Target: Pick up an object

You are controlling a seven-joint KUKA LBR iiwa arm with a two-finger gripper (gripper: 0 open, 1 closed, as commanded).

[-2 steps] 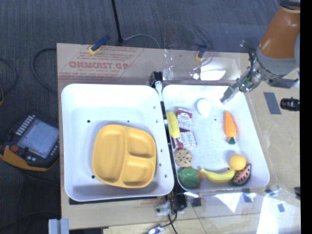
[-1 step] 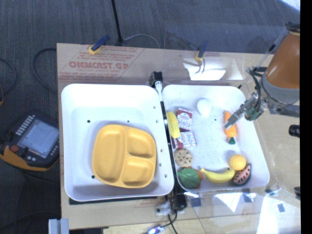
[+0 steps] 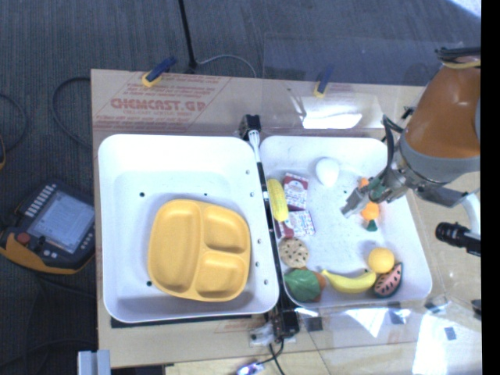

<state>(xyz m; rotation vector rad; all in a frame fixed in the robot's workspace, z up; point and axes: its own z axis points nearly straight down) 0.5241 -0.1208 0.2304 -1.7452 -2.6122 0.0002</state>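
Note:
My gripper (image 3: 361, 200) hangs low over the right side of the right bin (image 3: 406, 170), reaching in from the right. A small orange carrot with a green top (image 3: 370, 213) lies right beside and partly under it; contact between them is unclear. Other objects lie in this bin: a white egg (image 3: 326, 171), a corn cob (image 3: 276, 199), two red packets (image 3: 297, 205), a cookie (image 3: 294, 251), a green vegetable (image 3: 303, 284), a banana (image 3: 349, 280), a yellow lemon (image 3: 380, 259) and a watermelon slice (image 3: 388, 280).
The left bin (image 3: 125, 162) holds a yellow divided tray (image 3: 199, 248). A black clamp (image 3: 251, 125) sits at the ridge between the bins. A handheld pendant (image 3: 51, 226) lies on the floor to the left.

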